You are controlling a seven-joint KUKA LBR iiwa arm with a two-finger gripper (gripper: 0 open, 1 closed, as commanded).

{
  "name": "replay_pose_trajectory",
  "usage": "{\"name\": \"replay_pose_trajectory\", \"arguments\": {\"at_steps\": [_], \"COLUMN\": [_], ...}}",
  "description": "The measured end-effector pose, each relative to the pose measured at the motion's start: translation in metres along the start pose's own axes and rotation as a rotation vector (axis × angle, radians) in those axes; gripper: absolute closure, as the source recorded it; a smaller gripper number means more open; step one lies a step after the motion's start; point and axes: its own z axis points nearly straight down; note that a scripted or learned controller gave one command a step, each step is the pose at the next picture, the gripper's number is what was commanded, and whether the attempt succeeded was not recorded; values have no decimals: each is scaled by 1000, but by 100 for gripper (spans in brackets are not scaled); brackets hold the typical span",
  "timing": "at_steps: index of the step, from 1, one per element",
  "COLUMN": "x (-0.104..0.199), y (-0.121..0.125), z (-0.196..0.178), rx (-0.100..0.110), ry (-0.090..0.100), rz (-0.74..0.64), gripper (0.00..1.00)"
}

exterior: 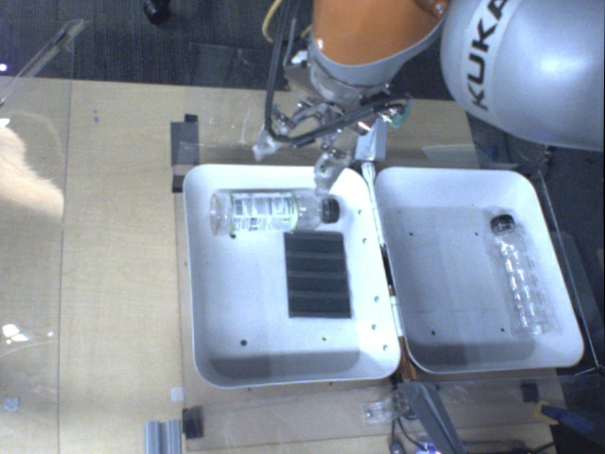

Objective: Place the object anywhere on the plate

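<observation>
Gripper [326,164] fingers blurred above bottle [269,211] beside plate [318,274].

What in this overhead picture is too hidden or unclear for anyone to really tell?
- Gripper: its fingertips blur together under the orange wrist, so their state is unreadable.
- Labelled bottle in the left bin: label print too small to read.
- Clear bottle in the right bin: transparent, outline faint against white.
- Arm: cut off by the top edge.
</observation>
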Motion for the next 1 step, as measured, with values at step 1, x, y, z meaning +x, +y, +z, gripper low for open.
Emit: {"name": "replay_pose_trajectory", "arguments": {"at_steps": [1], "x": [-23], "y": [28], "z": [-70], "rx": [-1], "ry": [0], "rz": [-95], "gripper": [0]}}
